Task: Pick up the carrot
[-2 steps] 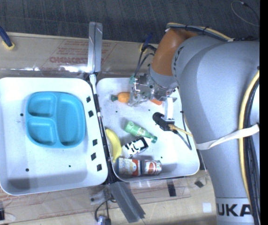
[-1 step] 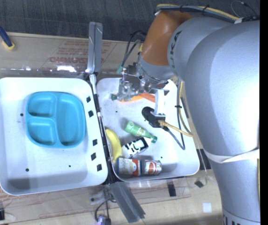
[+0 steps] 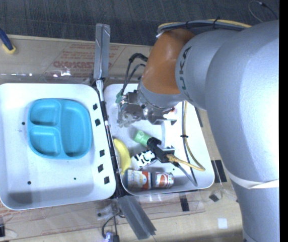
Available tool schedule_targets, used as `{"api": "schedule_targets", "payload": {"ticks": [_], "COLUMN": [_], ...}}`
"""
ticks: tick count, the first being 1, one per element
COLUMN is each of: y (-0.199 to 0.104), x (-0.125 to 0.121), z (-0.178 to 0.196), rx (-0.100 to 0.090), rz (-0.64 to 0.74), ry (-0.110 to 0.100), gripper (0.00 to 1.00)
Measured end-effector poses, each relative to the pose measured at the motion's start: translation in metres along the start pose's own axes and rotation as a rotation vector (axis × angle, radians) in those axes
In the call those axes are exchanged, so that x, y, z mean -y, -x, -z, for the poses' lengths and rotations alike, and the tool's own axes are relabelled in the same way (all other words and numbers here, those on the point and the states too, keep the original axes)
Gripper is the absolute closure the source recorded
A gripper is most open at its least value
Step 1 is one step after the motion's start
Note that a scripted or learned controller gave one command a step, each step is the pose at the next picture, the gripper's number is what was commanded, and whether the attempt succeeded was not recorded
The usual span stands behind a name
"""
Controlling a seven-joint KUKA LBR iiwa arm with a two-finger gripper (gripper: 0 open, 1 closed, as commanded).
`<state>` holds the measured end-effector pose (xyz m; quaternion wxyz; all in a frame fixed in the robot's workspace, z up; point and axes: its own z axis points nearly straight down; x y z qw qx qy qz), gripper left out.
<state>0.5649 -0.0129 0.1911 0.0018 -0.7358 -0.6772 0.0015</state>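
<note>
grey jointed arm point(image 3: 234, 84) entering from right, bent downward | orange band above wrist | metal two-finger tool point(image 3: 129, 110) lowered, pointing left | finger state unclear

left white shallow bin point(image 3: 8, 150): smooth plastic, soft sheen
blue three-compartment tray point(image 3: 60, 127): matt plastic, evenly coloured
right white shallow bin point(image 3: 204, 160): the same smooth white plastic
yellow curved banana point(image 3: 123, 155): smooth, slightly waxy skin
red-and-white labelled can point(image 3: 149, 179): glossy printed label, metallic end
grey arm casing point(image 3: 244, 84): smooth, satin finish
orange wrist band point(image 3: 165, 64): glossy, catches light
brown bench board point(image 3: 48, 54): matt, cardboard-like, printed
</note>
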Motion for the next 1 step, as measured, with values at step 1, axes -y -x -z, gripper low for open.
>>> {"api": "schedule_targets", "payload": {"ticks": [1], "y": [0.0699], "x": [0.0344], "z": [-0.0003], "rx": [0.0], "rz": [-0.017], "ry": [0.0], "gripper": [1.0]}}
